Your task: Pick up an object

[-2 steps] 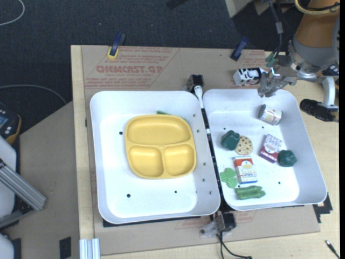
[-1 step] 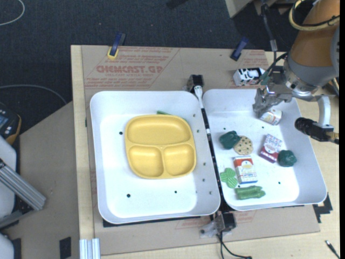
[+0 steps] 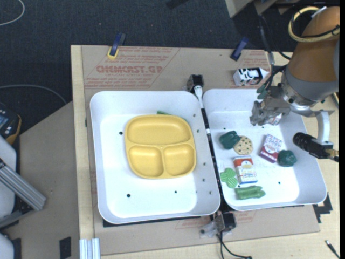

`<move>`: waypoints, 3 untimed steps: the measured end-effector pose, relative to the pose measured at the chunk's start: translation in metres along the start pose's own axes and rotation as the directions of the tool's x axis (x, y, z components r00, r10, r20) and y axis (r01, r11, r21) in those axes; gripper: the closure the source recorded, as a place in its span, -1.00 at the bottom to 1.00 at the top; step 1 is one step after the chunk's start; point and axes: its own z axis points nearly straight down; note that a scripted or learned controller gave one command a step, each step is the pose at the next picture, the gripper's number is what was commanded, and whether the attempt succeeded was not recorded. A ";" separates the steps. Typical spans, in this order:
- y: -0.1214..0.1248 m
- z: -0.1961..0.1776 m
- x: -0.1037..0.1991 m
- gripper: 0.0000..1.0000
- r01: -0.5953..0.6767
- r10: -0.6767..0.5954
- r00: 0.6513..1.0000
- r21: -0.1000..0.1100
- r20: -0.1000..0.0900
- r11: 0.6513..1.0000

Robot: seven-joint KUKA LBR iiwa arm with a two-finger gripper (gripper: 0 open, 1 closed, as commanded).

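Note:
The right bin (image 3: 302,190) holds several small items: a dark green lump (image 3: 229,139), a speckled cookie (image 3: 243,145), a red and white packet (image 3: 271,147), a dark green round piece (image 3: 287,158), a small red and white carton (image 3: 246,170), a light green piece (image 3: 229,177) and a green pod (image 3: 249,193). My gripper (image 3: 264,115) hangs over the far part of the right bin, above and behind the cookie and packet. Nothing shows between its fingers.
The left bin (image 3: 108,193) holds a yellow divided tray (image 3: 160,145) with a green sliver at its far edge. A black and white toy (image 3: 250,76) lies on the cardboard behind the right bin. Clamps (image 3: 114,46) hold the board's far edge.

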 end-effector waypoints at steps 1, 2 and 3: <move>-0.030 0.011 0.038 1.00 0.002 -0.002 1.000 0.001 0.000 1.000; -0.045 0.002 0.037 1.00 -0.002 0.002 1.000 -0.001 0.000 1.000; -0.025 0.003 0.036 1.00 0.000 0.000 1.000 -0.007 0.002 1.000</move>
